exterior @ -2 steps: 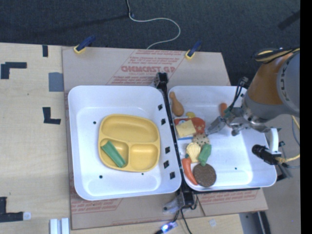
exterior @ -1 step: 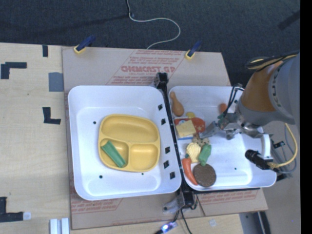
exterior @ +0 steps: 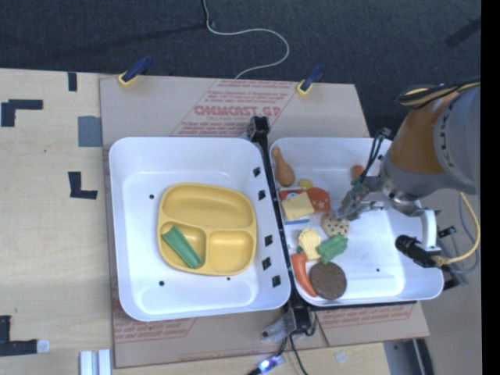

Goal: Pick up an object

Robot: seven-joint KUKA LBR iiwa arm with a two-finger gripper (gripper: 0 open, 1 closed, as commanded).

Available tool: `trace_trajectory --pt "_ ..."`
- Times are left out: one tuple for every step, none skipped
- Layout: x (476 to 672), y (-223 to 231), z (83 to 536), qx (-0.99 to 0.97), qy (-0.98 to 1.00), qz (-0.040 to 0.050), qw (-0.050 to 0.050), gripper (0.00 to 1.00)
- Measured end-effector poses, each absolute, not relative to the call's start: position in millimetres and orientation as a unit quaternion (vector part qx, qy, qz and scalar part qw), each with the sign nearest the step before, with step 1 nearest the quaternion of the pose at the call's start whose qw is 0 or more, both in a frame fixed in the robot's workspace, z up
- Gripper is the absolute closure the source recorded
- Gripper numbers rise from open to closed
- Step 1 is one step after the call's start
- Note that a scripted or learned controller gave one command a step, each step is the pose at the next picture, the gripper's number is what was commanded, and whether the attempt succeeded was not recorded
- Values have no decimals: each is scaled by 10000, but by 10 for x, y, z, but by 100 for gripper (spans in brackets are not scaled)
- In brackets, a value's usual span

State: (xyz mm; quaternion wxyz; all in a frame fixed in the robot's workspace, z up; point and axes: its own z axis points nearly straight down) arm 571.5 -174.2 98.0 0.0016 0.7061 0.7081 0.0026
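Pale wooden counter (exterior: 47,233) carries a brown cardboard sheet (exterior: 226,108) under two shallow white plastic bins. Left bin (exterior: 133,287) holds a yellow divided plastic tray (exterior: 223,209) with a green toy vegetable (exterior: 182,246) in its near-left compartment. Right bin (exterior: 391,280) holds toy food crowded at its left side: a round brown cookie (exterior: 327,280), a yellow cheese block (exterior: 297,207), an orange carrot (exterior: 301,269). My claw (exterior: 345,209) hangs just over a small speckled die-like cube (exterior: 335,226); whether it is spread or pressed together, I cannot tell.
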Motion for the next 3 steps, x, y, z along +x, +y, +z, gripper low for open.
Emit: trace_trajectory --pt "5769 -1732 1608 7064 7078 10 22 100" --pt "5782 -1662 2223 7062 7080 13 23 100" --pt "5785 -1656 2243 7067 7076 -1 0 100"
